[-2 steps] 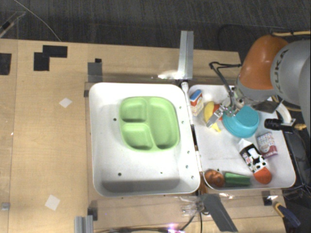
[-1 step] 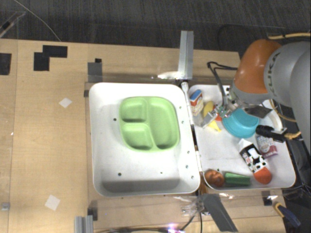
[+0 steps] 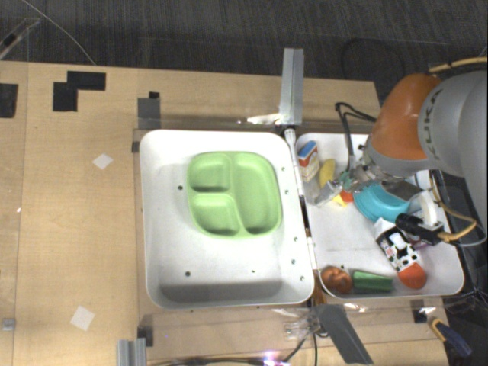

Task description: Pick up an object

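on your left, the white bin [image 3: 160,227] holds a green divided tray [image 3: 232,191]. in the right bin [image 3: 347,242] the gripper [image 3: 341,187] sits low among a yellow item [image 3: 327,171], a carton [image 3: 308,157] and a blue object [image 3: 381,202] — you cannot tell its grip or opening.

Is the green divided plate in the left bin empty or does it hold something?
Empty. The green plate lies flat in the left bin, and its three compartments show bare green.

Right bin [image 3: 335,235]: yellow banana [image 3: 327,172] and small carton [image 3: 308,155] far-left; blue cup [image 3: 379,202] centre, tipped; brown ball [image 3: 336,279], green piece [image 3: 372,283], orange ball [image 3: 412,277] near edge.
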`<state>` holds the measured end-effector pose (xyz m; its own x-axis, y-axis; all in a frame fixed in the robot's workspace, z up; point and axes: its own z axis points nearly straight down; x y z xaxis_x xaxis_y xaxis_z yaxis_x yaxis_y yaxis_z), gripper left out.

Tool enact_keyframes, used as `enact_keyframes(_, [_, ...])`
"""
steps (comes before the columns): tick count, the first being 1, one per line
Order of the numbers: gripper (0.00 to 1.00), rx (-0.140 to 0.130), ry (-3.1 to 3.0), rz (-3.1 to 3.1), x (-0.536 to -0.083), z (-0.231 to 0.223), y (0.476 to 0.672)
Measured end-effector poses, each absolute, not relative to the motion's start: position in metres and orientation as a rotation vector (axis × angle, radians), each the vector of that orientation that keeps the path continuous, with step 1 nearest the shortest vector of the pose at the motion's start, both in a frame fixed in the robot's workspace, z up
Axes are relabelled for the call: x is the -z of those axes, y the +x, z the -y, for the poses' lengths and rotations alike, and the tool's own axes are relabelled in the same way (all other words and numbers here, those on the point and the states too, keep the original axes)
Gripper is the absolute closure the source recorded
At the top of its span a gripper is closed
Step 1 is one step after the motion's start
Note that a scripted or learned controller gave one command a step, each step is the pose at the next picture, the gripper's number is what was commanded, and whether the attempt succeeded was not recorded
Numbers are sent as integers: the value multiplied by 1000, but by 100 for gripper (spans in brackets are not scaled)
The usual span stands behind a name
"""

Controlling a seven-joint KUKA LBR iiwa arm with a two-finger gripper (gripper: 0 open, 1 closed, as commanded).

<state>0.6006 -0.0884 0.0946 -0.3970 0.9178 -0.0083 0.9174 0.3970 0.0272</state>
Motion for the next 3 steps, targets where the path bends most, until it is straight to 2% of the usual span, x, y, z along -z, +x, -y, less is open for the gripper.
enact_keyframes(1, [0, -28, 2087, -2325, -94, 92, 631])
enact_keyframes(2, [0, -25, 2239, -2174, -94, 88, 620])
enact_keyframes(3, [0, -31, 2387, -2014, -94, 95, 597])
